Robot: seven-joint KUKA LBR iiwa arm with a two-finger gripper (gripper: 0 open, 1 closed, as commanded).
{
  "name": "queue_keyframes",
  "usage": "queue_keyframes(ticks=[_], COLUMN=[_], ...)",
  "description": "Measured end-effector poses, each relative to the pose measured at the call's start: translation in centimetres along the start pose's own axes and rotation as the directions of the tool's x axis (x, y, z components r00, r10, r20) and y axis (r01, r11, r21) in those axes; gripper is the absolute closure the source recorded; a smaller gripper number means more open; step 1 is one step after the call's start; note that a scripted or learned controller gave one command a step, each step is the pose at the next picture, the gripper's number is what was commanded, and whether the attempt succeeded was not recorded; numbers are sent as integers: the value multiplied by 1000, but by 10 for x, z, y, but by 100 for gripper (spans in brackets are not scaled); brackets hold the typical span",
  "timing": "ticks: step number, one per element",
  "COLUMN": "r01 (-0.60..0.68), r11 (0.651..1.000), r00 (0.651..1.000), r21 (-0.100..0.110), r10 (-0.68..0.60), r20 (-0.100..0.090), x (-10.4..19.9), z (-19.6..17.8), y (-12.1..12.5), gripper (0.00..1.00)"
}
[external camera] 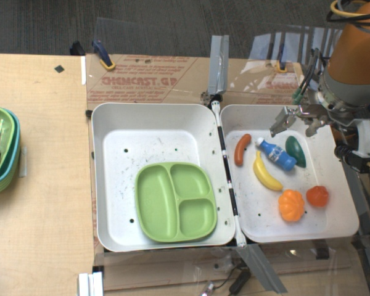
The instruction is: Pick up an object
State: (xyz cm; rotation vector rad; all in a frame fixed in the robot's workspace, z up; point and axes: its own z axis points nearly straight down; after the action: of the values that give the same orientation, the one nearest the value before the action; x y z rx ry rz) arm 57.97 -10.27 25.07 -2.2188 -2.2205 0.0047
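Your pincer (299, 121) hangs spread wide and holding nothing, over the back of the right bin (339, 227). The blue bottle (276, 153) lies just below, touching the banana (266, 172). You could bump both and grab neither.

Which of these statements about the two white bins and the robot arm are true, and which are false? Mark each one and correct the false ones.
1. The green divided plate lies in the left bin. True.
2. The banana lies in the left bin. False: it lies in the right bin.
3. The blue bottle lies between the hot dog and the dark green object. True.
4. The gripper holds the small orange pumpkin. False: the pumpkin sits on the bin floor, apart from the gripper.
5. The divided plate has three compartments. True.
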Motion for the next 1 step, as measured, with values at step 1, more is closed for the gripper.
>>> queue_keyframes(ticks=[1], r01=[-1], r11=[1000], r00=[1000], r21=[2], r10=[1], r20=[1], x=[-1], z=[-8], y=[0], gripper=[100])
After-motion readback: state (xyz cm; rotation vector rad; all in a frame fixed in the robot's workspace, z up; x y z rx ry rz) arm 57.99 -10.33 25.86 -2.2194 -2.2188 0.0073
